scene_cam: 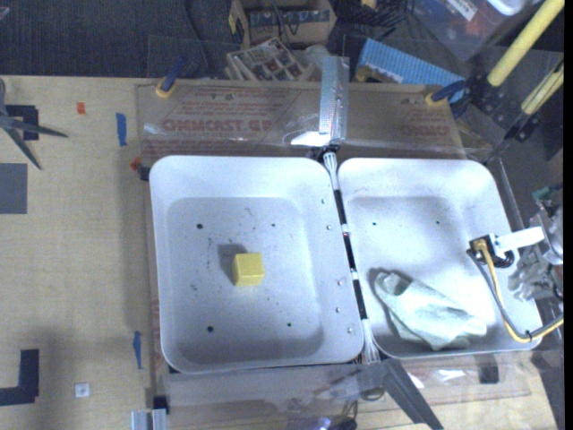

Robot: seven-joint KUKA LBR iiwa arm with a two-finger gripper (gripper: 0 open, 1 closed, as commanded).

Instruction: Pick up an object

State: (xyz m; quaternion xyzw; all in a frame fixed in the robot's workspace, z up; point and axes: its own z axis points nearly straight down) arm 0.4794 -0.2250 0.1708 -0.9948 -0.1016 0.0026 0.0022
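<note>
Nearest the camera, at about five o'clock in the scene, a crumpled pale cloth (427, 312) lies in the right bin (421, 191), bunched against that bin's near wall and spreading toward its near right corner. A yellow cable (500, 305) curves past its right end, and I cannot tell whether the two touch.

A little farther in, at about seven o'clock, the small yellow block (249, 269) sits flat on the floor of the left bin (179, 182), roughly at that bin's middle and well apart from every wall. It casts a soft shadow toward its far left.

At three o'clock my claw (537, 271) hangs at the right rim of the right bin, below a white bracket and a small brass fitting. It is blurred and cut by the edge of the view, so whether it is wide or narrow I cannot tell; it looks to be near the cloth's right end and well apart from the block.

Farthest, at twelve o'clock, a cardboard sheet (233, 119) with red lettering lies behind both bins.
</note>
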